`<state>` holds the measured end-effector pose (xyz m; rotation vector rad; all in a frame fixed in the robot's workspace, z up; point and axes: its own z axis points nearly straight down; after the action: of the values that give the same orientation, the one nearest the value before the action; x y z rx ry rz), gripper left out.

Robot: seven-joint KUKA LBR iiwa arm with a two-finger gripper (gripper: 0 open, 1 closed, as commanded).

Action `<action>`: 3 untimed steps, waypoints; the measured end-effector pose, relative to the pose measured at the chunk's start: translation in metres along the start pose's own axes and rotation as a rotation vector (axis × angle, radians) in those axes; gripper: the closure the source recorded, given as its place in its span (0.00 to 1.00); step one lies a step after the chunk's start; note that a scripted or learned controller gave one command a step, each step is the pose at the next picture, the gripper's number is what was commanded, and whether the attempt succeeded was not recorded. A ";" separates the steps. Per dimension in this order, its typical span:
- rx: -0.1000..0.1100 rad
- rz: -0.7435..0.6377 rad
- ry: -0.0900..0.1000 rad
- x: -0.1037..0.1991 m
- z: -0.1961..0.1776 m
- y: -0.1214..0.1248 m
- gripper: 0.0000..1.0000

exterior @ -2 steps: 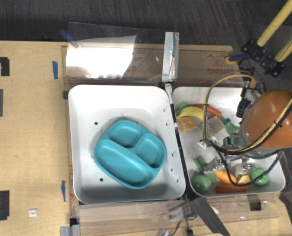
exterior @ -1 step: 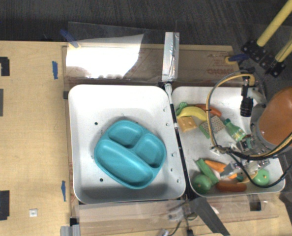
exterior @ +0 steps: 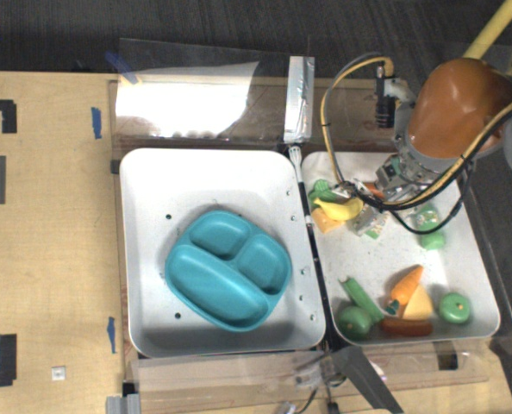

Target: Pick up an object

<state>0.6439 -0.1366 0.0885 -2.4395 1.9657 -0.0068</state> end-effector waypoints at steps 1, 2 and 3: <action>0.000 0.005 -0.006 -0.001 -0.011 -0.001 1.00; 0.000 -0.188 0.002 0.082 -0.088 -0.008 1.00; -0.007 -0.572 -0.004 0.066 -0.079 0.064 1.00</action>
<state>0.5948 -0.2147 0.1664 -2.8993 1.1986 0.0021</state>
